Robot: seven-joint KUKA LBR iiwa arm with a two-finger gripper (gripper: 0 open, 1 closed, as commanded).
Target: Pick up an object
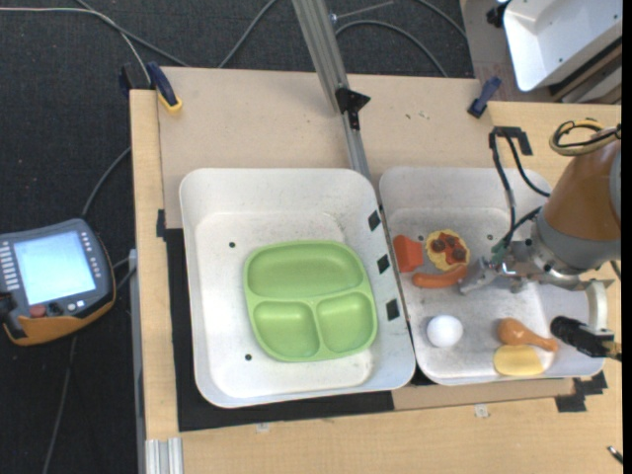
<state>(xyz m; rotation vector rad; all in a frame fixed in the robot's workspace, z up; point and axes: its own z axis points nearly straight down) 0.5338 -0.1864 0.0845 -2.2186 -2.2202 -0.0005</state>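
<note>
Down in the right bin (434,194), the gripper (478,277) sits beside the hot dog (437,280); whether it grips, I cannot tell.

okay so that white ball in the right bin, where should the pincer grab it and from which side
Take the white ball across its widest part, coming straight down from above. It is round, so no side grips better than another, and it sits on bare bin floor apart from the sausage and the yellow piece, leaving room for a finger either side. It may roll if nudged.
</note>
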